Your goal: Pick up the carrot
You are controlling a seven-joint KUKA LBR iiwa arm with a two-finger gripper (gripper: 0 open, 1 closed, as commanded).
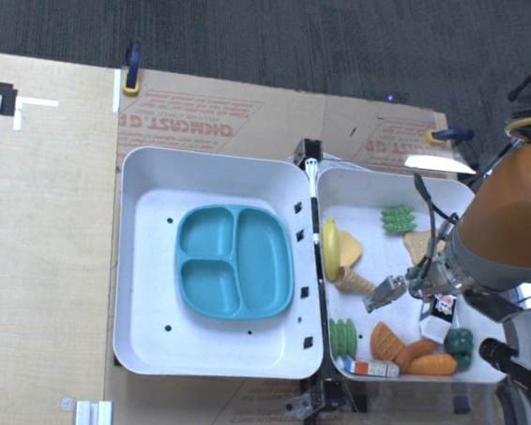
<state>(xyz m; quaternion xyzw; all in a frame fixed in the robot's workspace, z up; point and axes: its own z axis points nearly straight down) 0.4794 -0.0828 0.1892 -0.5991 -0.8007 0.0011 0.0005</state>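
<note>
The desk (pixel 34 258) is carrying two white bins; the left bin (pixel 137 269) is holding a blue plate (pixel 235 261). The arm (pixel 515 219) is reaching over the right bin (pixel 371 194), jaws (pixel 391 293) hanging open and holding nothing, near the carrot (pixel 434 364) lying at lower right

The grey arm with the orange band (pixel 515 214) ran off the right edge, hiding part of the right white bin (pixel 362 187).
</note>
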